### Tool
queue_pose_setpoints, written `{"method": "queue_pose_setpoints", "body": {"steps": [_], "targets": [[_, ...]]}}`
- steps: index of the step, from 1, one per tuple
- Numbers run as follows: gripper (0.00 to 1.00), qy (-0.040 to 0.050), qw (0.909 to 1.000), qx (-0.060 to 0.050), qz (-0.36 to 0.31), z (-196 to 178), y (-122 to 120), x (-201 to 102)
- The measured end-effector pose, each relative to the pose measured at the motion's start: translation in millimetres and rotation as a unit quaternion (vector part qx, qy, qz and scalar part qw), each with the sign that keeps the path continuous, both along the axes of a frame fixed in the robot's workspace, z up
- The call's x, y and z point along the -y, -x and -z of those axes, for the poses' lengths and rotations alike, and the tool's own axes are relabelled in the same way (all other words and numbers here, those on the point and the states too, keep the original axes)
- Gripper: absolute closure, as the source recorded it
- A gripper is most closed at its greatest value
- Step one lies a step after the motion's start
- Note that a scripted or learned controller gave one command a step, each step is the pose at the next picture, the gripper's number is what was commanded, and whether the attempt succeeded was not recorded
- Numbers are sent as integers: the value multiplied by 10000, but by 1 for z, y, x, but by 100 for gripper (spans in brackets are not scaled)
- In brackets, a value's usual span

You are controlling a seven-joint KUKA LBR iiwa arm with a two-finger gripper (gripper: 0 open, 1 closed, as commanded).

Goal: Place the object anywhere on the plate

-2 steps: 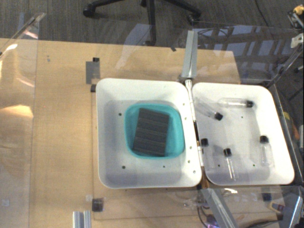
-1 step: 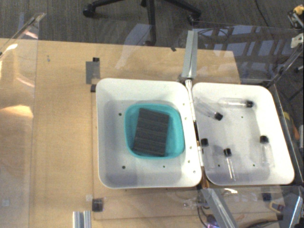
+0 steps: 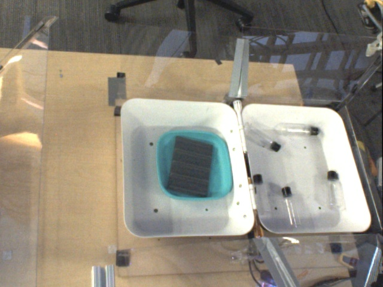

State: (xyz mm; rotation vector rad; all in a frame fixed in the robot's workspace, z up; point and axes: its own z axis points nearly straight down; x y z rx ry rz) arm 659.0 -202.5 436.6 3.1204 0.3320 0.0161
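A teal plate (image 3: 222, 160) sits in the middle of the left white bin (image 3: 137, 178). A dark grey ribbed rectangular block (image 3: 190, 166) lies flat on the plate, slightly tilted, inside its rim. In the right white bin (image 3: 353, 178) lie several clear tubes with black caps, one near the back (image 3: 296, 129), one at the left (image 3: 264, 140), one at the front (image 3: 288, 203).
Another clear tube (image 3: 334, 190) lies by the right bin's right wall. A metal bar (image 3: 239, 70) runs back from the seam between the bins. An office chair base (image 3: 188, 5) stands on the floor beyond the wooden bench (image 3: 66, 178).
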Motion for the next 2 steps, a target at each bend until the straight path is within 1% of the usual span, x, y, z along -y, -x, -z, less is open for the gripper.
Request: {"method": "queue_pose_setpoints", "body": {"steps": [2], "targets": [[0, -1, 10000, -1, 1, 0, 0, 0]]}}
